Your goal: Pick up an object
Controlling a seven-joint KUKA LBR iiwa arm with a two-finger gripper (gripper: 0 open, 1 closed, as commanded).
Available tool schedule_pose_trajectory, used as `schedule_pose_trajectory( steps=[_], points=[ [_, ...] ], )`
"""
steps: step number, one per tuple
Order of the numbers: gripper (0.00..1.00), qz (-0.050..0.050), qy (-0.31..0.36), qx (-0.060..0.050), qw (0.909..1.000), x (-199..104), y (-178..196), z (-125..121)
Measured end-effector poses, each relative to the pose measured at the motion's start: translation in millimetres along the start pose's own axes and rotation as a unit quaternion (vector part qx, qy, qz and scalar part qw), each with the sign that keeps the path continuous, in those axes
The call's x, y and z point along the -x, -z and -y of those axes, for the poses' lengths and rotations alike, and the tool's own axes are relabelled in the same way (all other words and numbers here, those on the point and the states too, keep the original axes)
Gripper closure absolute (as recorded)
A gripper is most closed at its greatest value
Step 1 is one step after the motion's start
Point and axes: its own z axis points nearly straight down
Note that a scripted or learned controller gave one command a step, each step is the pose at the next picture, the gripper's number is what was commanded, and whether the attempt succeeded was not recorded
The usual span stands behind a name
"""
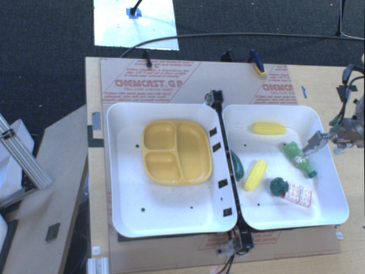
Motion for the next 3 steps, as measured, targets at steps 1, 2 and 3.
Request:
schedule_pose_trajectory(
  steps=[1, 2, 3],
  points=[
    [0.00, 0.001, 0.001, 0.005, 1.0000, 0, 5, -2],
    [0.00, 0.000, 0.000, 0.003, 1.0000, -4, -48, -2],
    [0.00, 0.000, 0.000, 0.003, 1.0000, -4, -110, -3]
  ],
)
